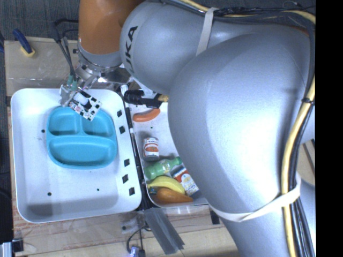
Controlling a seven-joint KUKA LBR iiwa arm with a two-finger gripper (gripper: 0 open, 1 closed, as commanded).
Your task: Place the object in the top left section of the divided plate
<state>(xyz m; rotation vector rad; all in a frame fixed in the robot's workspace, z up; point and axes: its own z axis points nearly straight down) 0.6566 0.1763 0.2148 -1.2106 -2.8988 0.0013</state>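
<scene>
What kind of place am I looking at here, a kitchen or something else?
Probably a robotics lab bench, not a kitchen: a big grey robot arm trailing cables reaches over two white bins, one holding a blue divided plate, the other toy-like food such as a banana.

The arm (236, 116) is built of big, rounded, smooth grey shells with a soft sheen. An orange band (104, 20) rings it above the wrist, next to black "KUKA" lettering (130, 47). Yellow and black cables (292, 138), held by pale straps (203, 31), run along its casing.
</scene>
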